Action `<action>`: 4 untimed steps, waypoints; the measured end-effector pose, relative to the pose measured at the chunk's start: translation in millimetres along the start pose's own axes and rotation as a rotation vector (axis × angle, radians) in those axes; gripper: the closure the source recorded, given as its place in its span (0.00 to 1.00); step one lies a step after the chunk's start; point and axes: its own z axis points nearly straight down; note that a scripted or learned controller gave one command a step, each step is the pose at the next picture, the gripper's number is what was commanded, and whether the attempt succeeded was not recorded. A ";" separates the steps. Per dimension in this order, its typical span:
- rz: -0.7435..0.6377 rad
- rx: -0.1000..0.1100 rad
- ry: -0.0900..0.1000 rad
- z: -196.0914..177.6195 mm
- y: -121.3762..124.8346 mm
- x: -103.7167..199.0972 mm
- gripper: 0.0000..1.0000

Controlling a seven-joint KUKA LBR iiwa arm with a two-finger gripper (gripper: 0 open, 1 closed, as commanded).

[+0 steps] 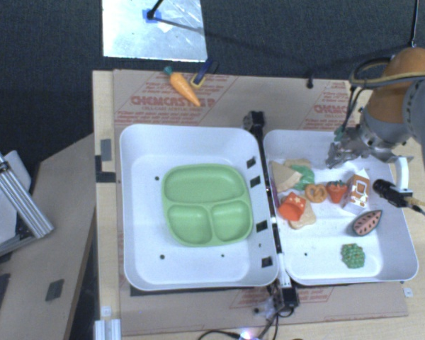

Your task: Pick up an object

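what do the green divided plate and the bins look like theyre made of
Green divided plate: looks like moulded plastic, matte, with an even pale green colour and soft rounded compartment edges. Left bin and right bin: probably thin formed plastic, smooth white with a slight sheen and rounded corners; painted metal cannot be ruled out.

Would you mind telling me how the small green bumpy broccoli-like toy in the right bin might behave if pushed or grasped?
The small green bumpy broccoli-like toy looks rounded, so it may roll or scoot when pushed. Its knobbly surface probably gives fingers some purchase. It sits apart from its neighbours on the white right bin, so a nudge should disturb little else.
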 end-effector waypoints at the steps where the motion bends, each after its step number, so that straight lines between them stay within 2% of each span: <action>1: 0.000 -0.002 0.001 -55.6 7.7 9.0 1.00; 2: 0.001 -0.003 0.000 -121.4 9.4 6.9 1.00; 3: 0.000 0.002 0.001 -128.6 10.6 7.0 1.00; 4: -0.003 0.004 0.003 -138.7 -5.9 60.1 1.00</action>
